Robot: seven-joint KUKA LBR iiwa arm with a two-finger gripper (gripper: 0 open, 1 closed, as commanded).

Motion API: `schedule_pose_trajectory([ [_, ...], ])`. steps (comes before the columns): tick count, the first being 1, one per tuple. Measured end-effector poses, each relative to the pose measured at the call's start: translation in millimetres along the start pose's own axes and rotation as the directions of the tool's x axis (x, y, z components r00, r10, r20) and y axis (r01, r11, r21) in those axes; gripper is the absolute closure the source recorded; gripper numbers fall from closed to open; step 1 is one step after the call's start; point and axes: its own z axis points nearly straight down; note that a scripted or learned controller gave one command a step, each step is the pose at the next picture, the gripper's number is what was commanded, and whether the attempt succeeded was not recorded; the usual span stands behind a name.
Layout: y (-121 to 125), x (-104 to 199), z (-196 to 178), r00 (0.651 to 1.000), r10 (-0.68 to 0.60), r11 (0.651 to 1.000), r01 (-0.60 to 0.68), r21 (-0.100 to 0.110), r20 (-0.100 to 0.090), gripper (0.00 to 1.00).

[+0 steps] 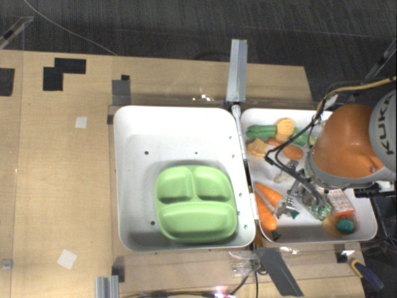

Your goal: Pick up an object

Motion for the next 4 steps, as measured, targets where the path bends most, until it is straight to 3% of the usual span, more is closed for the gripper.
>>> schedule_pose_trajectory([
  [1,0,8,15,0.989,-0.142,0.990,0.142,-0.001,-0.025,0.00],
  [2,0,3,3,0.989,-0.146,0.989,0.146,0.000,-0.012,1.00],
  [3,-9,8,-44,0.928,-0.371,0.929,0.371,-0.011,-0.039,1.00],
  [4,14,-83,-120,0.816,-0.577,0.817,0.577,-0.020,-0.032,1.00],
])
